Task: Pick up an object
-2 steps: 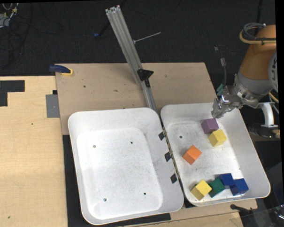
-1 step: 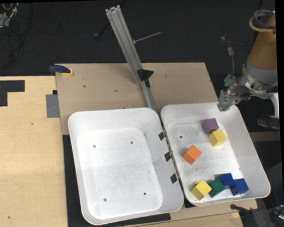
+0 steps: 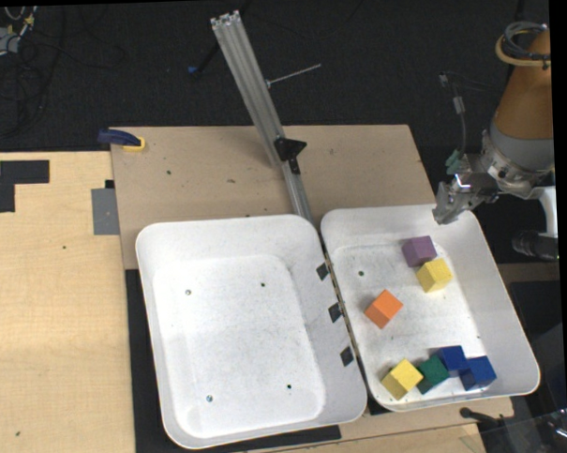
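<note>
We look down from one fixed camera set above the bench (image 3: 62,306), tilted at a slant, far enough back to take in both white bins (image 3: 163,250) whole. The arm (image 3: 523,116) enters from our right; the dark far background stays hard to read.

All the blocks sit in the right bin (image 3: 513,338). A purple cube (image 3: 419,251) lies toward the far side, with a yellow cube (image 3: 435,275) just beside it on the near right. An orange cube (image 3: 384,308) rests alone around the middle, turned at a slant. At the near edge four blocks cluster: a yellow one (image 3: 401,378) on the left, then a green one (image 3: 431,373), then two blue ones (image 3: 452,358) (image 3: 477,372).
</note>
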Action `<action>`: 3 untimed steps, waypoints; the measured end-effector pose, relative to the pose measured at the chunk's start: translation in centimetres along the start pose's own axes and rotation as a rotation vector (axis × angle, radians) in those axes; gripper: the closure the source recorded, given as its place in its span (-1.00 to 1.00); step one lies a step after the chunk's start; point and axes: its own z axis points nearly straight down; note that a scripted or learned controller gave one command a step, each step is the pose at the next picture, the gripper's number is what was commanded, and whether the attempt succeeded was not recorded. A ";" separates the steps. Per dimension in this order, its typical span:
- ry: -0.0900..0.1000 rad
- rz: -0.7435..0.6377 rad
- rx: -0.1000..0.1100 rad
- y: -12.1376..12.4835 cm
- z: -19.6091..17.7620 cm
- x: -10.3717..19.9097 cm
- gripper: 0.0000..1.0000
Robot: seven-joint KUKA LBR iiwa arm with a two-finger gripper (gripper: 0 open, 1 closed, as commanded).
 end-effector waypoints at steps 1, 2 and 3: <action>0.003 -0.002 0.002 -1.2 -0.9 5.7 1.00; 0.003 -0.003 0.003 -2.3 -1.6 11.4 1.00; 0.003 -0.003 0.004 -2.8 -2.0 16.9 1.00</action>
